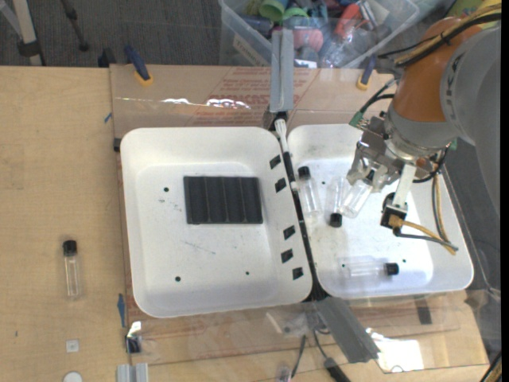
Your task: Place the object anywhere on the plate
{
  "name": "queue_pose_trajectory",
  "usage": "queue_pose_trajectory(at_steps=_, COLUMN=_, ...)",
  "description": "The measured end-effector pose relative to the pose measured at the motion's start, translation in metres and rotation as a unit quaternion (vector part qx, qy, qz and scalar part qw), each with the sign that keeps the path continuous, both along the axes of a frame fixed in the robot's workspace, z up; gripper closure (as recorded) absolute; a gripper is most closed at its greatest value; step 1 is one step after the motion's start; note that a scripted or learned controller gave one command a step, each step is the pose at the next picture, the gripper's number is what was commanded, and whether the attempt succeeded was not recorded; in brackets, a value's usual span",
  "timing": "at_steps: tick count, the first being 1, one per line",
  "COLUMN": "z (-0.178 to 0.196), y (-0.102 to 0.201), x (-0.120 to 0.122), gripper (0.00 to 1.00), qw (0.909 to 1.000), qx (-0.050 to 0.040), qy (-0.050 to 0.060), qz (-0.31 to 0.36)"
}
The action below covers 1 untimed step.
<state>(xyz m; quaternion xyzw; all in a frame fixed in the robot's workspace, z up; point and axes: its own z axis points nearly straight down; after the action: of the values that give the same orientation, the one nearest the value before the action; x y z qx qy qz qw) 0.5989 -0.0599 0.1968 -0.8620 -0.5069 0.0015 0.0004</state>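
A black ribbed plate [223,200] lies flat in the left bin [151,285]. Three clear vials with black caps lie in the right bin [449,273]: one [308,191] near the divider, one [337,205] in the middle, and one [367,268] near the front. My gripper [362,196] hangs low over the middle of the right bin, just right of the middle vial. Its fingers look open, and nothing shows between them.
A further vial [71,267] lies on the wooden bench left of the bins. A clear tub of coloured items [318,10] stands behind the bins. A black divider with clips [288,205] separates the bins. Yellow cables [421,231] trail from the wrist.
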Motion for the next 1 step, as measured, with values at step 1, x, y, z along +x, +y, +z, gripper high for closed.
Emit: queue_pose_trajectory(at_steps=1, z=-0.0136, y=0.0953, x=-0.0606, gripper=1.00, qw=0.9893, qx=0.0005, qy=0.002, qz=-0.146)
